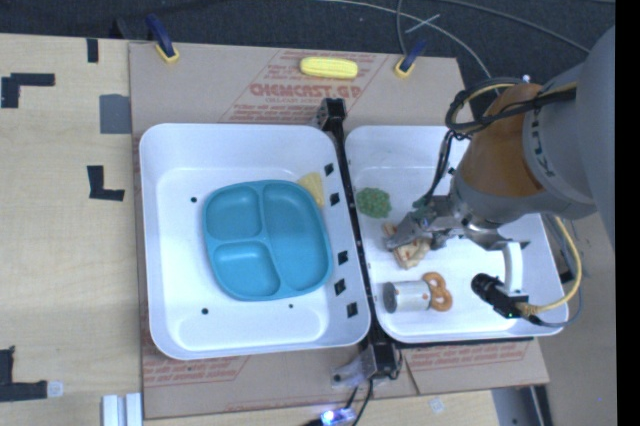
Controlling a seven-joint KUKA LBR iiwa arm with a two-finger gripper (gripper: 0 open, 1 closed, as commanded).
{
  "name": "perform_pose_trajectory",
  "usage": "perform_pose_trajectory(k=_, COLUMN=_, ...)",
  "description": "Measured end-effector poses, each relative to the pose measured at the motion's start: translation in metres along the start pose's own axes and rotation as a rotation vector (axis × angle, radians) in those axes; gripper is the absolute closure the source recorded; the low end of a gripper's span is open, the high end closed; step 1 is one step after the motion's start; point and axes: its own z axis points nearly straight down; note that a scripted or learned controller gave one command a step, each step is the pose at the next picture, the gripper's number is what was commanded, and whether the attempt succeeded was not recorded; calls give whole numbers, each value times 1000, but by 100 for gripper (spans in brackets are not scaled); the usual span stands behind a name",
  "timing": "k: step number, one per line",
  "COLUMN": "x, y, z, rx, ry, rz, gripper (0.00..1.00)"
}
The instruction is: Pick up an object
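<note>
Brown cardboard (300, 94) covers your bench, with two white bins clamped on it side by side. You see a blue divided plate (267, 239) in the left bin (165, 214), and a yellow corn-like toy (328, 67) lying on the cardboard behind. In the right bin (400, 149) the gripper (410, 234) hangs low over a small tan piece (407, 256), apparently touching it; whether that claw is wide, narrow or closed on anything you cannot tell from this angle. Just beside it sits a green broccoli-like toy (374, 203), and nearer the front wall a pretzel (437, 291) leans against a small grey can (404, 295).

Your likeliest target is the tan piece under the gripper. It looks light and rigid, probably hollow plastic, so it may skid on the smooth bin floor or pop out sideways if pinched off-centre. Take it across its narrower middle, squarely. The can would probably roll, and the pretzel's thin loops give little to bite.
</note>
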Motion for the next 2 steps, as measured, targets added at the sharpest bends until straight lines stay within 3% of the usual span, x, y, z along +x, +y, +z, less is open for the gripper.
perform_pose_trajectory(k=2, x=16, y=5, z=-93, rx=-4, ry=1, rz=0, gripper=100)
